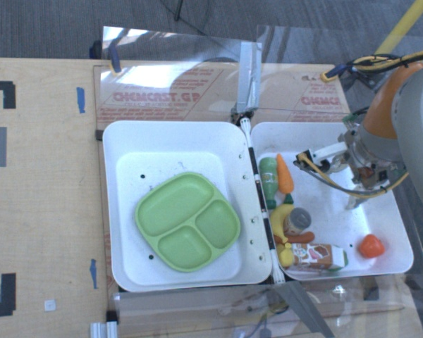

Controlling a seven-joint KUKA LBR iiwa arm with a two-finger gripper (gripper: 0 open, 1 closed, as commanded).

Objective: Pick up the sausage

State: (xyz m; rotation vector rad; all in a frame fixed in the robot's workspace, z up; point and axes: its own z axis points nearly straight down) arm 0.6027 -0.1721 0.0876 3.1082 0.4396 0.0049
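Right bin (402, 255): sausage (300, 238) lies down-left of the gripper (358, 201), well apart, w/ a small can (298, 220) just above it, a carton (317, 255) below, yellow items at its left; green bottle (268, 177) and carrot (285, 174) left of the gripper, tomato (371, 246) just below it. Left bin (120, 160): green divided plate (188, 221), far left of the gripper. Cannot tell the gripper's state.

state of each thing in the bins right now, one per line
sausage: lying flat in right bin, not gripped
carrot: lying beside green bottle
carton: on its side
can: upright
tomato: resting alone
green plate: flat in left bin
claw: above right bin
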